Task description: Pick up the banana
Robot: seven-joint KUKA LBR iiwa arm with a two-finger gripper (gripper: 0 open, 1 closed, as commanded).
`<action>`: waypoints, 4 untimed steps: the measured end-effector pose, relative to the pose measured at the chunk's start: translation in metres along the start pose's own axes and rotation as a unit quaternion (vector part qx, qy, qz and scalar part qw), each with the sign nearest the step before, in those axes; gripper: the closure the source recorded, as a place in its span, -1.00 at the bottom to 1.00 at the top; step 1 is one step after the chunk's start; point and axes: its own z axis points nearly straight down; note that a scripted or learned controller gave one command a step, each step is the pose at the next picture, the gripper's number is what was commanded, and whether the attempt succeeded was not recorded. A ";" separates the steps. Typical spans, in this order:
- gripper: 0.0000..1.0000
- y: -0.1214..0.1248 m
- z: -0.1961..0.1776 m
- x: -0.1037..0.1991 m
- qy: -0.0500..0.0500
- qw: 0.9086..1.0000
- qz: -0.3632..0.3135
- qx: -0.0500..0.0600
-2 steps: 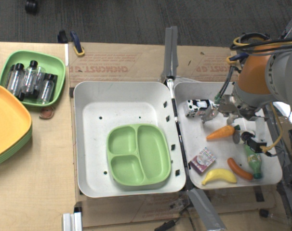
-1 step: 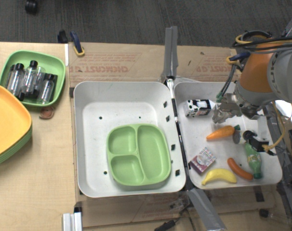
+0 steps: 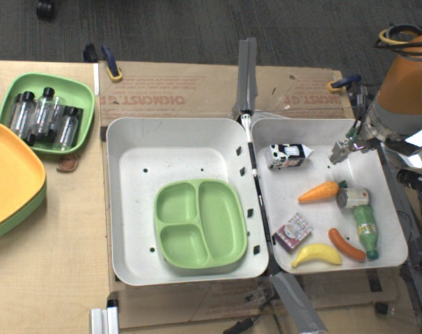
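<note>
The yellow banana [image 3: 317, 256] lies at the front of the right bin [image 3: 315, 134], curved, between a small patterned packet [image 3: 293, 231] and a red-orange sausage [image 3: 347, 245]. My gripper [image 3: 341, 150] hangs at the bin's back right, far behind the banana, above bare white floor. Nothing is between its fingers.
In the right bin also lie a black-and-white carton [image 3: 289, 156], an orange carrot [image 3: 319, 193], a grey can [image 3: 353, 197] and a green bottle [image 3: 365, 231]. The left bin [image 3: 127, 186] holds a green divided tray [image 3: 200, 223]. Yellow plates [image 3: 12, 183] and a green dish of vials [image 3: 47, 113] sit at left.
</note>
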 end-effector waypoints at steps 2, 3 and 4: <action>1.00 -0.008 0.013 0.003 0.001 0.997 0.075 0.002; 1.00 -0.016 0.014 -0.028 0.000 0.999 -0.053 0.000; 1.00 -0.056 0.034 0.019 -0.005 0.991 -0.134 -0.006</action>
